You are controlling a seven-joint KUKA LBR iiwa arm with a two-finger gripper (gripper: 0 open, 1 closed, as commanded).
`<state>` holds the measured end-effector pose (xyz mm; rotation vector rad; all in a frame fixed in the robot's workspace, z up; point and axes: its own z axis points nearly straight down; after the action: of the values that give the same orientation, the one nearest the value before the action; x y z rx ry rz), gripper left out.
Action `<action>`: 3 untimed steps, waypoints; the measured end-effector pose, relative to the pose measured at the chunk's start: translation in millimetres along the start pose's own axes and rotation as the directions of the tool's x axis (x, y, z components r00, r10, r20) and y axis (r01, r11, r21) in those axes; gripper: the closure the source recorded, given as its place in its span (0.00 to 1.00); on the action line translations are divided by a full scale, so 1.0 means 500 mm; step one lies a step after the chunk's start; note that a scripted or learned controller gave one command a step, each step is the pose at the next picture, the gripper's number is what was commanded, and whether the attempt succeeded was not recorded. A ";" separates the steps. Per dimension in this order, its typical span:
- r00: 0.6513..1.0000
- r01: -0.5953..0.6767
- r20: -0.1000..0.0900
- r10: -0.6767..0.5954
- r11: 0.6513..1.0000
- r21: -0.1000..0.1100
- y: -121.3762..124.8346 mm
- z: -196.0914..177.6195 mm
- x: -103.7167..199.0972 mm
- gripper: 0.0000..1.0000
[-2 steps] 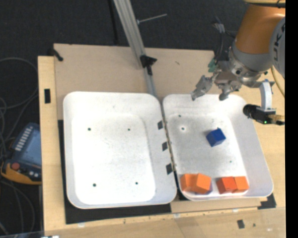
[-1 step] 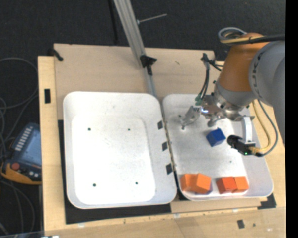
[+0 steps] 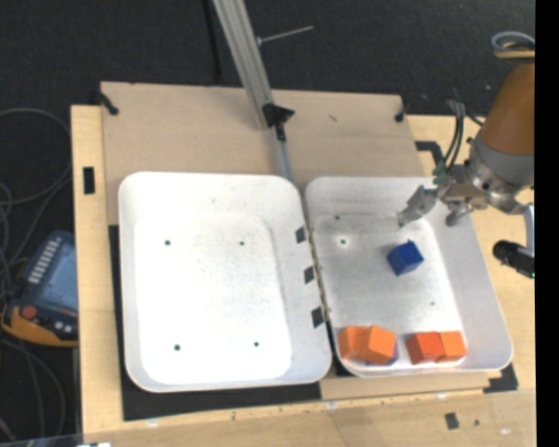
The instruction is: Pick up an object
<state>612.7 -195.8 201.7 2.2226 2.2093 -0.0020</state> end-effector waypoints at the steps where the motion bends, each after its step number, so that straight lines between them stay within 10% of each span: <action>1: 1.000 0.005 -0.005 -0.005 1.000 0.007 -0.070 0.212 0.013 0.00; 2: 1.000 -0.002 -0.004 0.002 1.000 -0.001 -0.065 0.182 0.010 1.00; 3: 1.000 -0.008 -0.003 0.008 1.000 -0.004 -0.064 0.162 0.008 1.00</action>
<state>581.0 -192.3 120.7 2.2314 2.1995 0.0064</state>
